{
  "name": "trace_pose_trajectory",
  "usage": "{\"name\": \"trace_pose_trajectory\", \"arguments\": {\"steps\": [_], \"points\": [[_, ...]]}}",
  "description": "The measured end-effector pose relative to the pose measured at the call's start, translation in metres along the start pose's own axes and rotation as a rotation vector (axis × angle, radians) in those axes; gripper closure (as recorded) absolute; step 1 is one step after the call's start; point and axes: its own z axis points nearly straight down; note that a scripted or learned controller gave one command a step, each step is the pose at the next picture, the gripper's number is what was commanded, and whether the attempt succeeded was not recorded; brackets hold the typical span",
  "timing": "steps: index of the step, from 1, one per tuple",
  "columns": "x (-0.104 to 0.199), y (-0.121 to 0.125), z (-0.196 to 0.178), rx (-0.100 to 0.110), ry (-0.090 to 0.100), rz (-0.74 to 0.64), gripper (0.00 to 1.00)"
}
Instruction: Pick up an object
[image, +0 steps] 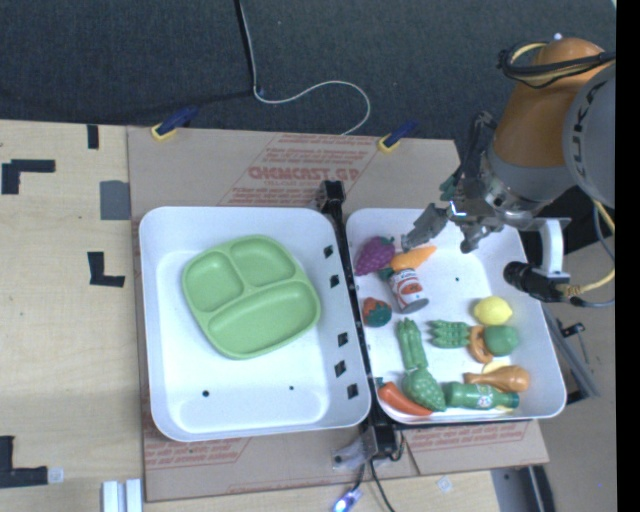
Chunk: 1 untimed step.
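Observation:
My gripper (445, 236) hangs over the back of the right bin (540, 345), open, with its two dark fingers spread and nothing between them. Its left finger (420, 231) is just above an orange carrot (414, 257). Beside the carrot lie purple grapes (375, 254), and a small red-and-white can (408, 288) stands just in front of it. Further forward are a yellow lemon (492, 310), a green lime (503, 339), a green cucumber (411, 343) and several other toy foods.
The left bin (170, 390) holds a green divided plate (252, 295). A black divider (345, 300) runs between the bins. A green bottle (482, 398) and an orange-red pepper (400, 401) lie along the right bin's front wall. The arm's orange band (545, 110) rises at the upper right.

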Motion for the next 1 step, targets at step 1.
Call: {"name": "trace_pose_trajectory", "arguments": {"steps": [1], "points": [[0.1045, -0.0385, -0.0363, -0.001, 0.004, -0.011, 0.0]]}}
